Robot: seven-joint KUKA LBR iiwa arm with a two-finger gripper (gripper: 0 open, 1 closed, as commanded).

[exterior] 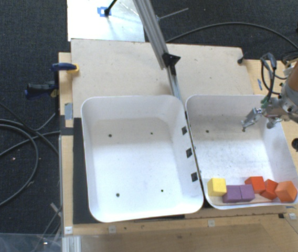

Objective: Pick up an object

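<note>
Yellow block [216, 186], purple block [238, 193], orange blocks [273, 188] along right bin's near wall.

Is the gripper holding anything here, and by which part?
Nothing held: the gripper hangs over bare floor of the right bin, apart from the blocks.

Wide open room is showing across the floor of the shallow white left bin [94, 140], nothing standing in it to block a reach. The white right bin [285, 146] is offering a clear run over its upper and middle floor, while its near edge is crowding up: a yellow cube [216, 186], a purple block [238, 193] touching beside it, then a red-orange block [255, 183], a red block [269, 188] and an orange cube [286, 191] are lining the wall in a tight row. The slanted grey metal pole [151, 28] is crossing above the bins' shared wall, narrowing passage there. The two-finger gripper [249, 121] is hanging over the right bin's far corner.
</note>
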